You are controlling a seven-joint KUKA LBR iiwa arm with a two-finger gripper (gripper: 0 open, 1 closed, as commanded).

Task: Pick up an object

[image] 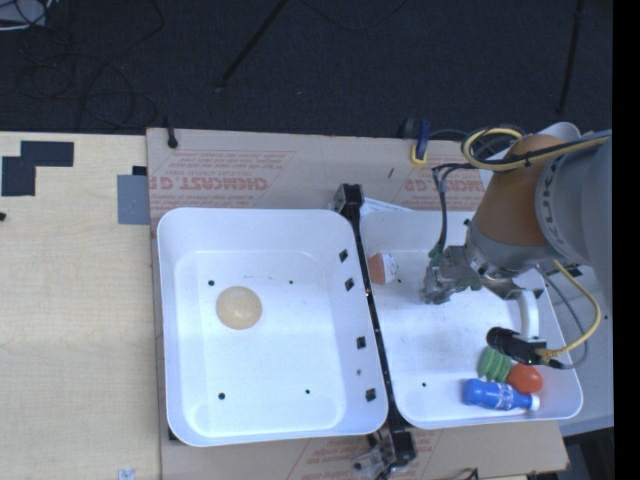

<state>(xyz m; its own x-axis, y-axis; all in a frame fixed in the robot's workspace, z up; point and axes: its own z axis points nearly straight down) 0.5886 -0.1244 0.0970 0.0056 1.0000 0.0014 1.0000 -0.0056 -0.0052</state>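
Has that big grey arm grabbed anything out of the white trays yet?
Not yet, it seems. The two-finger gripper hangs low in the right white bin, beside a small brown-and-white object, with nothing visibly held. The blue bottle, orange-red piece and green piece lie in that bin's corner; the pale round ball sits in the left bin. Grasping and lifting remain.

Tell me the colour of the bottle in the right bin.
Blue with a white cap; the bottle shows clearly in the camera view.

Open floor mid right bin (450, 408) (clutter (505, 378) in near-right corner), small brown cup (381, 267) by divider (362, 288).
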